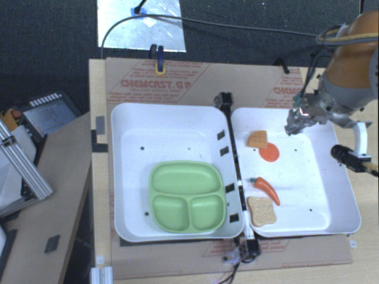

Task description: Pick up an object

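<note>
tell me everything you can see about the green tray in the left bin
The green tray is a pale green, smooth, plastic-looking plate with rounded corners and a raised rim. It has three compartments: one wide one along the far side and two smaller ones side by side on the near side. It lies flat and upright on the floor of the left bin, toward the near right corner. The compartments look bare, and nothing else touches it.

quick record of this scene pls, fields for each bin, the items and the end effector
left bin: green divided plate
right bin: tan cookie-like piece, red-orange disc, red chili pepper, toast slice
cookie and disc: touching or overlapping, upper left of bin
pepper and toast: close together near the bin's lower left corner
end effector: over the upper part of the right bin, right of the cookie; nothing seen between its fingers
</note>
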Robot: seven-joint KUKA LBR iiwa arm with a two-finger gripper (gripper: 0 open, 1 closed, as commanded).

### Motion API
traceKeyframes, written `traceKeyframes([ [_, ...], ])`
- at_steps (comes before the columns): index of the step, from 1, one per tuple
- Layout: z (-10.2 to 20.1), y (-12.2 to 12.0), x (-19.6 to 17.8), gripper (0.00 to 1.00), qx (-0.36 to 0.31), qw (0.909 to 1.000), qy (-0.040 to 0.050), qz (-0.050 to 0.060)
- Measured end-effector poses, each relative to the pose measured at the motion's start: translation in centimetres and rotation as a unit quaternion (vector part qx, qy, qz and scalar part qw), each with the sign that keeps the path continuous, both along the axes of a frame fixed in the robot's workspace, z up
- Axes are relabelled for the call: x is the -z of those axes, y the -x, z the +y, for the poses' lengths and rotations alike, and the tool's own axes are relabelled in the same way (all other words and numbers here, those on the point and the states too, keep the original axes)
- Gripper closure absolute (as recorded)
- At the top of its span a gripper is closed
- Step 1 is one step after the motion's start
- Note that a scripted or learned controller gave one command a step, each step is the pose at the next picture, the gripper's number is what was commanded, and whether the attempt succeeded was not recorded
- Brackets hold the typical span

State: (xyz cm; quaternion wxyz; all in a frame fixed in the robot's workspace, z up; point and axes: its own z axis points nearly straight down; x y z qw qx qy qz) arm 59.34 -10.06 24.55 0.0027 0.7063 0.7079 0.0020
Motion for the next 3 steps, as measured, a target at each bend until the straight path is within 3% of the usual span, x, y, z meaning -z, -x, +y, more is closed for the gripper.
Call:
traceKeyframes([
  [2,9.1,3.2,0.9,1.00,-0.003,1.0000,-0.0014,0.003],
  [3,14.1,6.1,0.7,1.00,-0.003,1.0000,-0.0015,0.004],
])
